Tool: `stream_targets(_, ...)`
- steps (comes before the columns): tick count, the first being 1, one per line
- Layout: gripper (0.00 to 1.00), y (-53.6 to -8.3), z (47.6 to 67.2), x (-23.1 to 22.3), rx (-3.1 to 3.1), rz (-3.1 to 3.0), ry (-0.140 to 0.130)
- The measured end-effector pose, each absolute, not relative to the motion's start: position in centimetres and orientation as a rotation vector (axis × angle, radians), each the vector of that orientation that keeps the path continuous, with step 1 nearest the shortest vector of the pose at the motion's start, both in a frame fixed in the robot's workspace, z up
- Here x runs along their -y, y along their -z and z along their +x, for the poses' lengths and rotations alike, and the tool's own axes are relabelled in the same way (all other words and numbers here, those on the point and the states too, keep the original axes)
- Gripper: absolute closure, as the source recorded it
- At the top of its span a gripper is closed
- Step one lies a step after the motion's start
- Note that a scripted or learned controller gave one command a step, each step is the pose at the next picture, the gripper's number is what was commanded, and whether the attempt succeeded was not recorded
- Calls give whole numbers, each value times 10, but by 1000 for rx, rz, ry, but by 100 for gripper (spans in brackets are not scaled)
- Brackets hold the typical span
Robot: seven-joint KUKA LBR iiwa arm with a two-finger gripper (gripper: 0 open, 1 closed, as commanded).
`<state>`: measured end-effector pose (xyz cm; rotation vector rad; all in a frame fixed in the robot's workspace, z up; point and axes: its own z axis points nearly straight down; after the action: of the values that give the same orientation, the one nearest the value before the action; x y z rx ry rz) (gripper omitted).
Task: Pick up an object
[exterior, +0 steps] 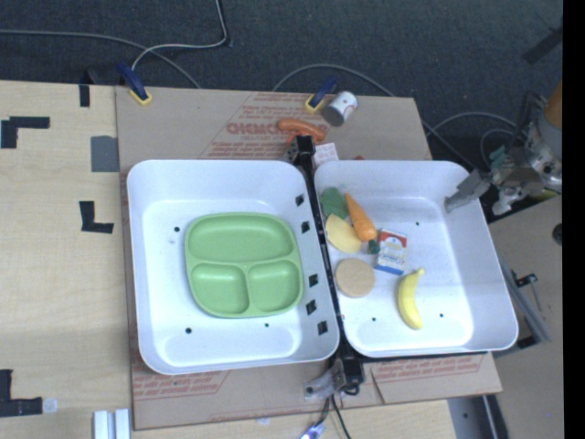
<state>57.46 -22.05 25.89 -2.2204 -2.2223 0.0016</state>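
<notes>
White plastic forms two shallow bins side by side on the desk (55, 273); the right bin (457, 327) serves as the landmark here. Inside it, crowded toward its left wall, lie a carrot (359, 218), a green item (333, 201) partly under it, a yellow lump (343, 235), a tan round disc (355, 278) and a small red, white and blue carton (391, 250). A banana (410, 299) lies a little apart from these, toward the bin's lower middle, with its long axis running roughly from the bin's top edge toward its bottom edge, slightly curved. The left bin (151, 337) holds a green divided plate (243, 264). The claw (468, 193) sits at the right bin's upper right rim, above the wall and not over any object; whether it is open or closed cannot be told from this angle, and nothing is seen held in it. Judgement: no pick has begun. The banana lies down and to the left of the claw, across bare bin floor, and stands freest of neighbours. A grasp would best close across its short width.
</notes>
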Motion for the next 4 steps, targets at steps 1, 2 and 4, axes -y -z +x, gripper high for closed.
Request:
stream_targets(1, 0, -206, 504, 114, 2222, -2217, -2)
stream_targets(2, 0, -89, 520, 139, 2226, -2226, 6)
stream_targets(4, 100, -96, 486, 134, 2227, -2227, 4)
